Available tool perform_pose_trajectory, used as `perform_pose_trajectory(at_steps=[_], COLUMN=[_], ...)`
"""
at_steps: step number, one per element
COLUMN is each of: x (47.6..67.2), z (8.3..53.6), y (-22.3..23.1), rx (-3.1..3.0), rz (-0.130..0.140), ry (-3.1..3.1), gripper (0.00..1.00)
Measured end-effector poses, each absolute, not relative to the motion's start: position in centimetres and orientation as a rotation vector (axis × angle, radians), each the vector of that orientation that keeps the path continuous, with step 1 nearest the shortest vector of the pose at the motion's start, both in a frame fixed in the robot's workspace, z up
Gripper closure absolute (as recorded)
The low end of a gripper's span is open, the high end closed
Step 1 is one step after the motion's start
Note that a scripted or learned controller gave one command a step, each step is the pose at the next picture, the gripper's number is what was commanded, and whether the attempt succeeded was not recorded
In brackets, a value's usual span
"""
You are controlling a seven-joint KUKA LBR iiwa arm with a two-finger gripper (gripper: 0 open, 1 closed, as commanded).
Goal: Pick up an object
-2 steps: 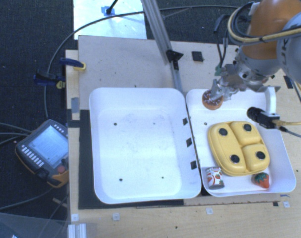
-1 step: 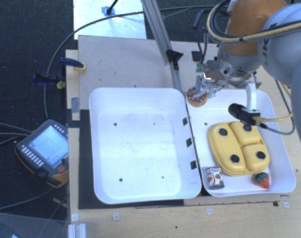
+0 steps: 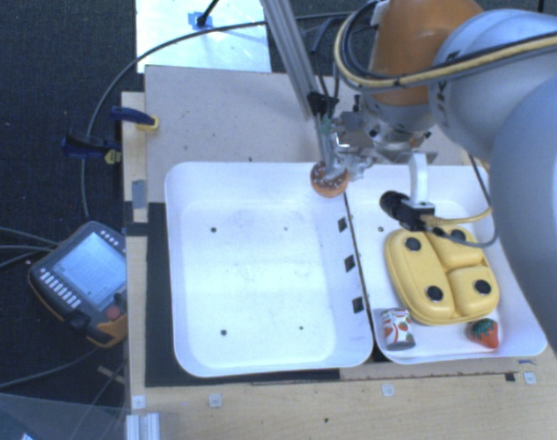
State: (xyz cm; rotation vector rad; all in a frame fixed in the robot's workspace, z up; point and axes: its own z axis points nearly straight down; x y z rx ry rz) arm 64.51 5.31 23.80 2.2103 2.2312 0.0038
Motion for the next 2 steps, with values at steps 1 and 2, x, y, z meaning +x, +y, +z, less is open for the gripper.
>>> perform_pose_trajectory(at_steps=[1, 2], x=[64.23, 64.25], z=[22.73, 22.78], y=[9.88, 9.61], rx=[2.212, 2.216], rz=[0.003, 0.002], ry=[2.231, 2.226], gripper=[1.0, 0.0])
